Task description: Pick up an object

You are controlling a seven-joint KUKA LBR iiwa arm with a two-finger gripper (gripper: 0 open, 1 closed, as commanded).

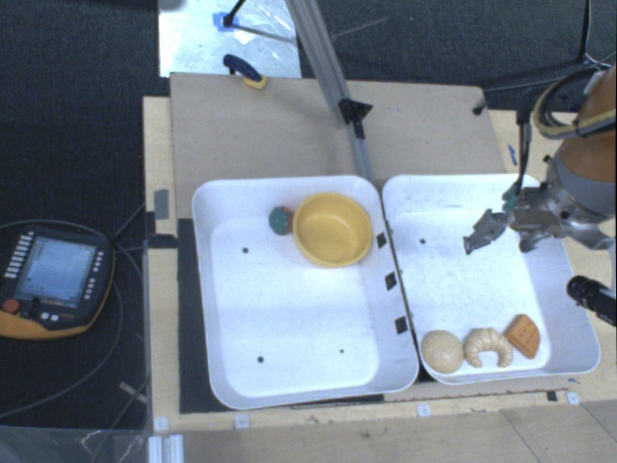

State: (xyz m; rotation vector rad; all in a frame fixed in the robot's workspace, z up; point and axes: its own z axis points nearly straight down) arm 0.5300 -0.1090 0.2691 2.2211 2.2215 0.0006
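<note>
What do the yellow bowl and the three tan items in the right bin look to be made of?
The yellow bowl looks like smooth matte plastic, uniform in colour. The round bun, croissant and waffle-like piece look like moulded toy food, probably plastic or foam; the view cannot settle which.

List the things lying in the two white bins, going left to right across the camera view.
Small green ball → yellow bowl → round bread roll → croissant → orange waffle-like biscuit. The first two lie in the left bin, the last three along the near edge of the right bin.
</note>
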